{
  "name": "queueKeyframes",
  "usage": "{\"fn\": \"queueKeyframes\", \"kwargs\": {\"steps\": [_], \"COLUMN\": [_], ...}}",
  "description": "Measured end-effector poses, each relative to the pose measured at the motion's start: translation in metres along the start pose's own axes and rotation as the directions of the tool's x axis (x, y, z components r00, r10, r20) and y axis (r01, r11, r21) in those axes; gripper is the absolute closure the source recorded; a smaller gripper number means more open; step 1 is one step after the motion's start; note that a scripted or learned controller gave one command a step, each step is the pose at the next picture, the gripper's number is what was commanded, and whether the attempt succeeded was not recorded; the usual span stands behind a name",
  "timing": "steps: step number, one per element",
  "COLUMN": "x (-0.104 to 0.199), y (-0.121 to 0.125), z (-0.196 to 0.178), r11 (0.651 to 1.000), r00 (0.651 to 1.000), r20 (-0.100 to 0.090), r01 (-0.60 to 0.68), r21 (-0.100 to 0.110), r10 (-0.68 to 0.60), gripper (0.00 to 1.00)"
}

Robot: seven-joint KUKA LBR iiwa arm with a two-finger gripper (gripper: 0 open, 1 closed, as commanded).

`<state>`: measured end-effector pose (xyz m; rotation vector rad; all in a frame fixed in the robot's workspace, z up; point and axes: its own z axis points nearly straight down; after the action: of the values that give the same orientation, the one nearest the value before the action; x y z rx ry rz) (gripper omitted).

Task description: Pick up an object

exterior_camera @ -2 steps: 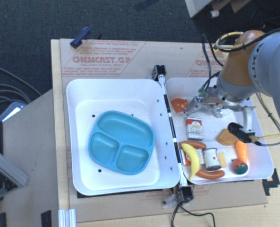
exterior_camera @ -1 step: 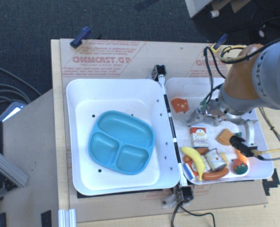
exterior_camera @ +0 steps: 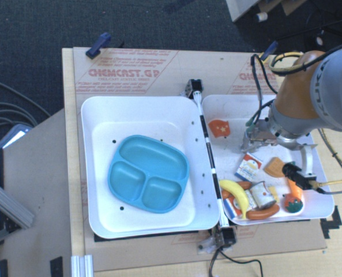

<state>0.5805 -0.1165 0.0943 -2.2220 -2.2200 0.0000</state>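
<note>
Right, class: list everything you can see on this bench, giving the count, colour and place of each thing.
Bins: 2, white, side by side on the bench.
Divided plate: 1, blue, left bin.
Banana: 1, yellow, right bin, near edge.
Sausage: 1, red-brown, right bin, near edge.
Can: 1, silver, beside banana.
Carton: 1, white with print, right bin.
Red item: 1, right bin, far side.
Carrot: 1, orange, right bin.
Arm: 1, grey and orange, over right bin.
Gripper: 1, above carton.

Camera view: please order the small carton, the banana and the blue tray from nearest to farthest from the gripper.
1. Small carton, just below the gripper, right bin.
2. Banana, lower in the right bin, by the divider.
3. Blue tray, left bin.
</note>
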Motion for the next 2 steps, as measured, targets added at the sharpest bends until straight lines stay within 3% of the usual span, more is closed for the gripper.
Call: {"fn": "queueKeyframes", "kwargs": {"steps": [1, 2], "x": [0.0, 0.006], "y": [0.0, 0.052], "z": [0.0, 0.01], "r11": [1.0, 1.0], "r00": [1.0, 1.0], "r20": [0.0, -0.001], "r01": [0.0, 0.004], "r21": [0.0, 0.026], "r10": [0.0, -0.004], "gripper": [0.0, 0.0]}}
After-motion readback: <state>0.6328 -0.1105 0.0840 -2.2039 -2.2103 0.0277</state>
